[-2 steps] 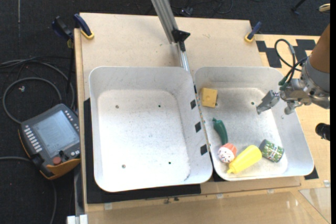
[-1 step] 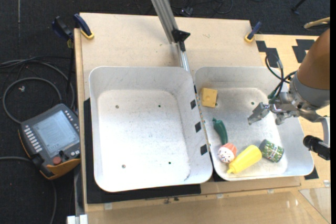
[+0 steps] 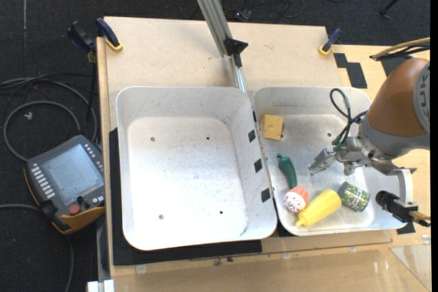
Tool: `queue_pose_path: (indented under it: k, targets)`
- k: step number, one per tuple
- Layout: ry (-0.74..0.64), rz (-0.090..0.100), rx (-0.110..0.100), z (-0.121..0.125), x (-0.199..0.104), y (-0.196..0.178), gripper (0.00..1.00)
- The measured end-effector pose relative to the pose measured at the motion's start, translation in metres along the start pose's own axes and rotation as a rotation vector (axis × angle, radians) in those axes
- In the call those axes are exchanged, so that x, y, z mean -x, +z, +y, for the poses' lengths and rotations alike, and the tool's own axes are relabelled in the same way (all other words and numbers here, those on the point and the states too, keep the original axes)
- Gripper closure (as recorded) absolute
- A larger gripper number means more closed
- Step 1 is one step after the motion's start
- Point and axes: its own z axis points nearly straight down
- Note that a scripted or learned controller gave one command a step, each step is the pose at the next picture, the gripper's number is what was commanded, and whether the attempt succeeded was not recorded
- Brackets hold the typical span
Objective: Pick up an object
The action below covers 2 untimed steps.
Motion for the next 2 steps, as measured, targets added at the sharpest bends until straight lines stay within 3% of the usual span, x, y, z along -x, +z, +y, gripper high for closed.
queue_pose_path:
  k: [1, 2]
  targets:
    - [0.0, -0.002, 0.008, 0.002, 0.001, -0.014, 1.0]
    - [-0.004, -0.004, 0.013, 0.005, -0.003, -0.077, 1.0]
